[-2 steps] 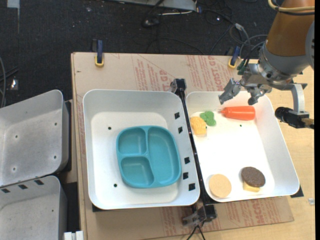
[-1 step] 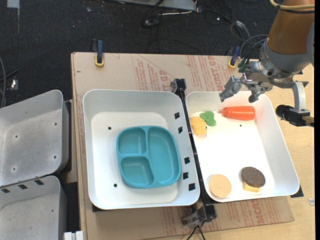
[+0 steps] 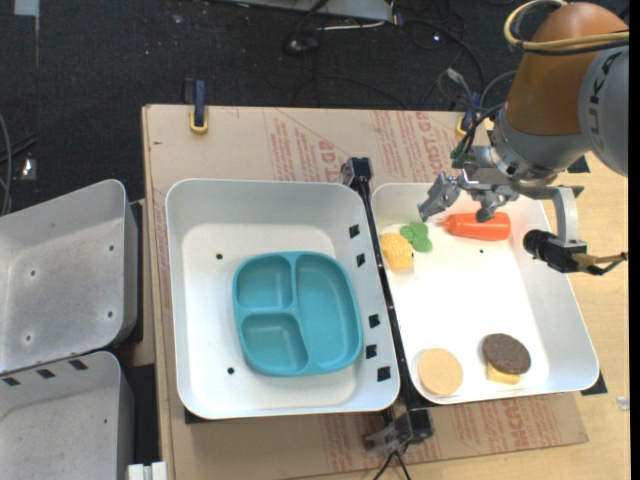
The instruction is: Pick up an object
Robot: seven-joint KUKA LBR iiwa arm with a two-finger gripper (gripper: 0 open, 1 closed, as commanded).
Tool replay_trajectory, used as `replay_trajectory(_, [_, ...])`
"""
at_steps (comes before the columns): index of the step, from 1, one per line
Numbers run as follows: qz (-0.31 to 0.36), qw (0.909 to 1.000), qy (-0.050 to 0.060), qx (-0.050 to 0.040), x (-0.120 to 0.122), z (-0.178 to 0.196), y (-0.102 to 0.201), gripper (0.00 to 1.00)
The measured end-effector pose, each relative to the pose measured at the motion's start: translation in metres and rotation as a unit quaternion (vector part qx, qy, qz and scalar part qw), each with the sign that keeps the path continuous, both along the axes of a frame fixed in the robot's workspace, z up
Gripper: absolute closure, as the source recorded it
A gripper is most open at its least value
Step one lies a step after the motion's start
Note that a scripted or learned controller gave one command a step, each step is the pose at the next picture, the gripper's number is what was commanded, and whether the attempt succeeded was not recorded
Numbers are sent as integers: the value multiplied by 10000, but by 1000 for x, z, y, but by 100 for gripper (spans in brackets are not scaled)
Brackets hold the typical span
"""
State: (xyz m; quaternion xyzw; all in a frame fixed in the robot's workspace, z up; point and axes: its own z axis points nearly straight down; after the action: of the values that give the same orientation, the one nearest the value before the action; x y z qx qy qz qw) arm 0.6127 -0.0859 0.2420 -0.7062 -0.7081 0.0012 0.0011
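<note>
The arm (image 3: 565,78) comes in from the upper right of the frame, grey with a rounded orange band, and ends in the claw (image 3: 465,200) over the upper part of the right bin (image 3: 560,318). The claw's two dark fingers are spread apart, one toward the left at the bin's upper middle and one just above the carrot (image 3: 478,227); nothing sits between them. The carrot, orange-red, lies flat near the bin's upper edge, right under the right-hand finger, and whether the finger touches it cannot be told.

Left of the carrot, near the divider between the bins, lie a yellow corn cob (image 3: 397,252) and a small green piece (image 3: 416,237), touching or nearly touching each other. Low in the right bin, well apart from the claw, sit a round tan cookie (image 3: 440,371) and, just to its right, a dark brown round piece on a yellow base (image 3: 505,356).

The left bin (image 3: 200,228) holds a teal tray (image 3: 297,312) with three compartments, lying slightly tilted in the middle. Both bins rest on a table (image 3: 260,138) covered with cardboard, with a yellow clamp (image 3: 199,108) at its upper left edge. A black fitting (image 3: 555,248) with a cable sits at the right bin's right rim.
</note>
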Motion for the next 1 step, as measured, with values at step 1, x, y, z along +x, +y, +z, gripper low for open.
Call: replay_trajectory(1, [-17, 10000, -2, -2, 4, -44, -2, 0])
